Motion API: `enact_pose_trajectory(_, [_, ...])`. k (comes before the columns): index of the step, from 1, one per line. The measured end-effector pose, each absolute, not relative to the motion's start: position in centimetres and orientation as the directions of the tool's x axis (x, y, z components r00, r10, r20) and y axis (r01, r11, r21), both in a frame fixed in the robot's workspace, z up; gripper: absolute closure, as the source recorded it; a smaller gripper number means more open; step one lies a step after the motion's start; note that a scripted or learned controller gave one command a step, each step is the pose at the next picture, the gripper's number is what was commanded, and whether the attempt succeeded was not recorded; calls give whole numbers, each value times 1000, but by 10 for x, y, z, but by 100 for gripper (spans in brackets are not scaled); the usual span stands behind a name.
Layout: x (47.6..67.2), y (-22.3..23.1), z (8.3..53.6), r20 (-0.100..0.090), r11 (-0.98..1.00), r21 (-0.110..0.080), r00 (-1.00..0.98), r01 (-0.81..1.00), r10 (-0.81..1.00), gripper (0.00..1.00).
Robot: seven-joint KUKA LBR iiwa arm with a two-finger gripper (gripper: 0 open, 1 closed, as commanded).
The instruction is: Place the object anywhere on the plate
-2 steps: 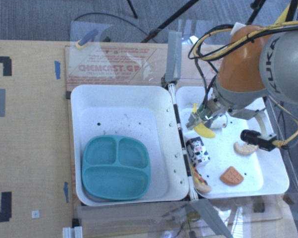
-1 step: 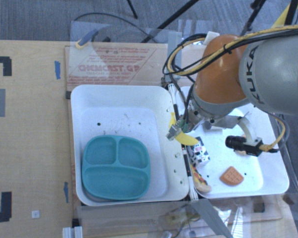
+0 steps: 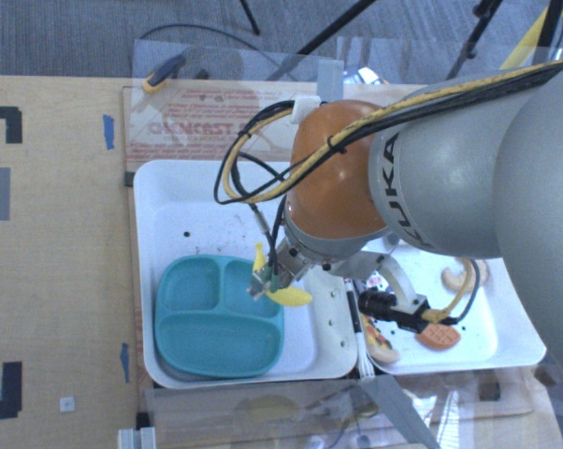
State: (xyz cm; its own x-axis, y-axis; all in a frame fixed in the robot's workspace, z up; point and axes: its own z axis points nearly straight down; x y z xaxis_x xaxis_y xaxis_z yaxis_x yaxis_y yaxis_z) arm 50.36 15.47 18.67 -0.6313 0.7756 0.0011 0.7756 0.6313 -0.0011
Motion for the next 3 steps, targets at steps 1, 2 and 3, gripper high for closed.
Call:
enact_pose_trajectory(1, [479, 120, 175, 2, 806, -1, -806, 592, 592, 100])
enact_pose_trajectory(2, [569, 166, 174, -1, 724, 2, -724, 689, 689, 100])
enact_pose_trajectory(3, [520, 142, 139, 2, 870, -1, -870, 494, 494, 100])
